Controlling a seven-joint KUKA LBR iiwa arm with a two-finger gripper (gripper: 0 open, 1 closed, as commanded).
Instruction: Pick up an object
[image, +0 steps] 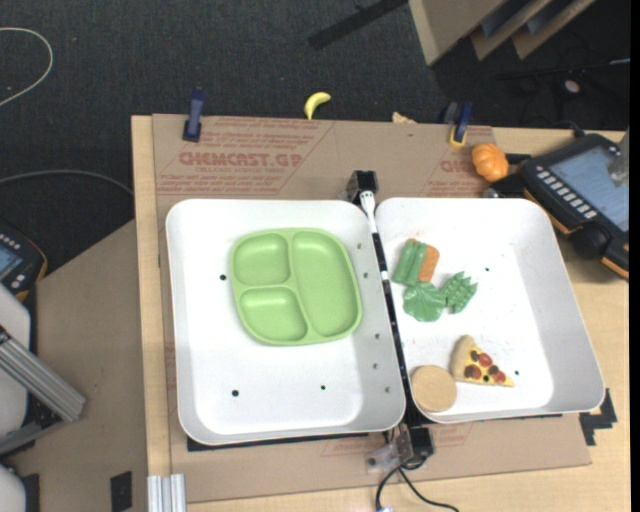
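The right bin (530, 290) holds several toy foods. A green and orange carrot piece (418, 262) lies near its left wall. Below it sit two green leafy pieces (424, 301) (460, 291) side by side. A pizza slice (480, 364) lies toward the front, and a round tan cookie (434, 388) rests at the front left corner. The left bin (200, 360) holds a green three-compartment plate (296, 286) with nothing on it.
The bins sit on a cardboard sheet (250, 155) held by blue clamps (193, 113). A small orange toy (489, 160) and a black controller (580, 190) lie at the back right. A yellow banana-like toy (317, 102) lies behind the board.
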